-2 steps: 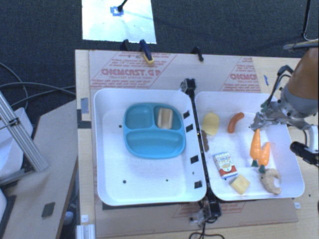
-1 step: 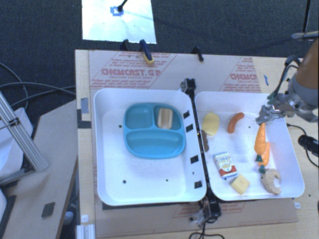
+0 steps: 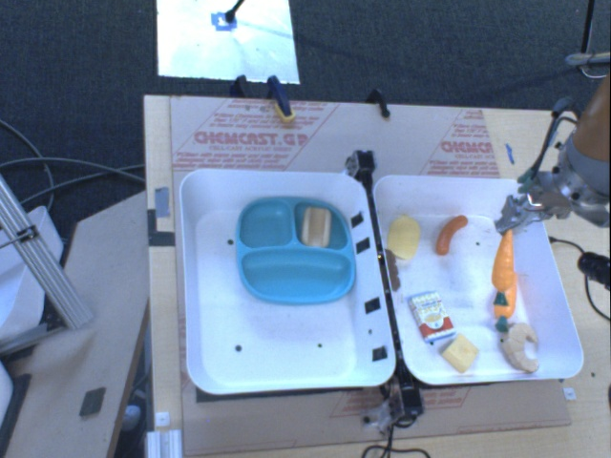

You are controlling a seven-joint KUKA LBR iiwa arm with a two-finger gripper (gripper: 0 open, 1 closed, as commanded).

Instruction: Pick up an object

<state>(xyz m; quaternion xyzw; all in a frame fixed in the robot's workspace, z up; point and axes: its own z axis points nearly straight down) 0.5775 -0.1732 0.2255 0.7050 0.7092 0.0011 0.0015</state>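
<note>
My gripper (image 3: 511, 218) hangs over the far right part of the right bin (image 3: 468, 284), just above the top end of an orange carrot (image 3: 504, 277) lying lengthwise. Nothing shows in its grasp. The same bin holds an orange-red sausage (image 3: 451, 235), a pale yellow rounded piece (image 3: 404, 237), a small red and white carton (image 3: 431, 316), a yellow cheese block (image 3: 460, 353) and a beige curled piece (image 3: 520, 346). A blue divided plate (image 3: 291, 256) with a bread slice (image 3: 316, 225) in one compartment sits in the left bin (image 3: 220, 337).
The two bins meet at a black-clipped divider (image 3: 374, 256). They rest on a cardboard-covered board (image 3: 258, 132). Cables (image 3: 573, 256) run along the right edge beside the arm. A metal rail (image 3: 38, 256) stands at the far left.
</note>
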